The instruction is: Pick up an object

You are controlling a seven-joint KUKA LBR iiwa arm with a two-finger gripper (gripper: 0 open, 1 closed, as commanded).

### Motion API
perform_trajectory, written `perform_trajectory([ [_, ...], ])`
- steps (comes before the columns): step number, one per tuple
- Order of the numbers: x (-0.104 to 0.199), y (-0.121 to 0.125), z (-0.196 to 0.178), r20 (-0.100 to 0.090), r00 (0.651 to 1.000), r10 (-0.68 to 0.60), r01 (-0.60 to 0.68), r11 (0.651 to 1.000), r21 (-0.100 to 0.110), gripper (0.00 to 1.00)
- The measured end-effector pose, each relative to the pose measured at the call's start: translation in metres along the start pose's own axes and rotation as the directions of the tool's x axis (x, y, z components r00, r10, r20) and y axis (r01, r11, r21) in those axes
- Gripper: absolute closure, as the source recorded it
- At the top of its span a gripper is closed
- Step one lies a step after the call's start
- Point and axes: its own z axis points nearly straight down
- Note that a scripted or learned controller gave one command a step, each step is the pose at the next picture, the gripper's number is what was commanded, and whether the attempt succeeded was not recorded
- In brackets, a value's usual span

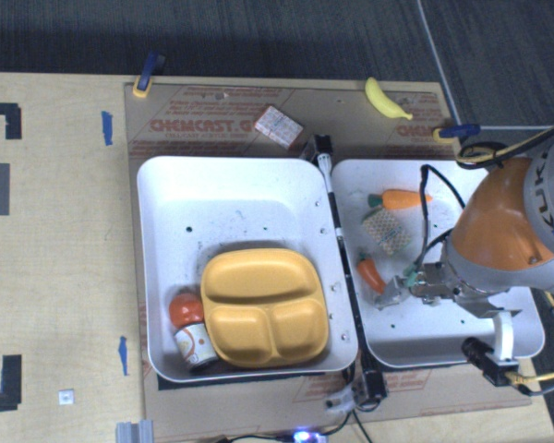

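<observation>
Grey arm (522, 289) with orange band (503, 220), reaching in from the right over the right bin (443, 344). Gripper (399, 289) low over that bin's floor, pointed toward the bin's left wall. Open or closed: cannot tell from this angle, the wrist hiding too much. Nothing seen clamped in it.

Just beside the gripper, to its left: red piece (370, 273), small, lying on the bin floor close to the left wall. Whether touching the gripper, cannot tell. Further up the same bin: speckled lump (388, 231), and beyond it a carrot (404, 199), orange, lying crosswise near the back wall. Black cable (428, 212) looping from the wrist across these.

Left bin (222, 178), touching the right one along a shared edge. Inside, toward the front: yellow tray (263, 303), three compartments, taking up much of the floor. Against its left side, red ball (186, 310) and, in front of that, white can (196, 344) with orange markings, tilted into the front corner.

Beneath both bins, cardboard (212, 123) with red print. On it behind the bins: banana (386, 100) and checked card (278, 125), well apart. Blue clamps (148, 70) at the cardboard's back corners. All on pale wooden bench (55, 247).
</observation>
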Motion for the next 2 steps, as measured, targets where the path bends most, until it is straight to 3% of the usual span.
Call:
perform_trajectory([
  [2, 0.0025, -0.0015, 0.0099, 0.001, 1.0, 0.001, -0.001, 1.0, 0.003, 0.0],
])
